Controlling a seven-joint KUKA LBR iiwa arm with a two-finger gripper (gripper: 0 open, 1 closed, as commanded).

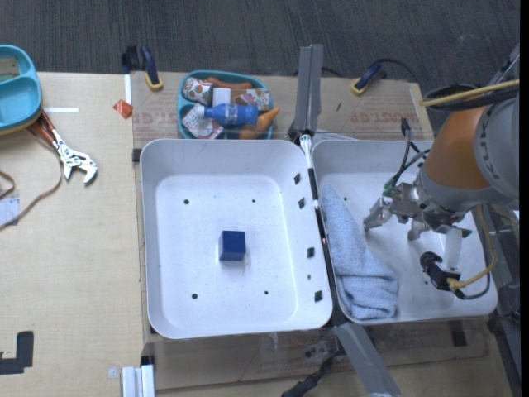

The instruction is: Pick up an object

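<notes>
Blue cube (233, 245) flat in left bin (165, 180), just past centre toward 5 o'clock, edges nearly square to bin walls, no long axis. Grey towel (355, 259) along right bin's (364, 151) left wall, long axis 12 to 6 o'clock. Arm (467, 151) enters at 3 o'clock, wrist bent down over right bin. Gripper (395, 220) beside towel; fingers spread, nothing between them. Fingertips small, hard to make out.

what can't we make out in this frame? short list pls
- Claw, camera view: fingers too small and cluttered by the wrist hardware to read.
- Right bin floor beneath the arm: covered by the arm.
- Small teal tub behind the left bin: contents jumbled, too small to name.
- Teal tray, top left: cut off by the left edge.
- Towel: whatever lies under it.
</notes>
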